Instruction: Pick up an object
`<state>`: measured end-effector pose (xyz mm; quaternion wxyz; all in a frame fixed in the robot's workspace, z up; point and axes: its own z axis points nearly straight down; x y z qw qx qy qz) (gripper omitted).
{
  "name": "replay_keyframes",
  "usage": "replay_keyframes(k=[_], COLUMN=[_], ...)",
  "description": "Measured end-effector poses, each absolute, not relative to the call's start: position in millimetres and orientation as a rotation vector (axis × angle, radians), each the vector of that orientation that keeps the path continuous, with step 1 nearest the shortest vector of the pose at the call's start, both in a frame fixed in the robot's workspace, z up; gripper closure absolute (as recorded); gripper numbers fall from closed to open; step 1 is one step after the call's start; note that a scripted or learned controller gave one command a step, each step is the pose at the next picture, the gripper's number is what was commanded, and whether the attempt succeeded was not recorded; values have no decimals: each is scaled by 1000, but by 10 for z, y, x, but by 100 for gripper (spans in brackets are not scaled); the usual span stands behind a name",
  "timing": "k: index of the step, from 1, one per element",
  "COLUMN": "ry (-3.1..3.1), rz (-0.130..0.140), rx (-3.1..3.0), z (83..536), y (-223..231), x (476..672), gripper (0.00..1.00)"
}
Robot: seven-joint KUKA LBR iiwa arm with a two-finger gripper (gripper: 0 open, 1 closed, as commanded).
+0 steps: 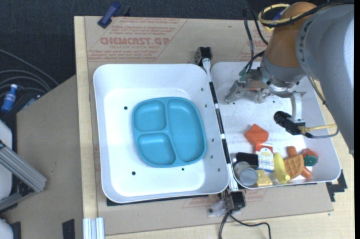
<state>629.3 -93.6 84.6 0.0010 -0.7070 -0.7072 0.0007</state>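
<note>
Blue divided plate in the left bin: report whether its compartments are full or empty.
Empty. The blue divided plastic plate shows bare blue in all three compartments; the small toys lie in the right white bin.

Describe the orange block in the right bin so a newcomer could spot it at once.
Find the right white bin. The orange block lies near its middle, just above the cluster of small toys along the near edge. It stands alone, plain orange and angular.
</note>
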Motion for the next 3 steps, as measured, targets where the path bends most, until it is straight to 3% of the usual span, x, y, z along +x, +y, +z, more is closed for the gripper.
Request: replay_keyframes(k=[1, 2, 3], ry=[-2223, -2219, -2219], rz=[0, 2, 0], rx=[-2221, -2221, -2222], z=[851, 844, 946], y=[-918, -967, -966], x=[6668, 6023, 6028], gripper=[0, 0, 100])
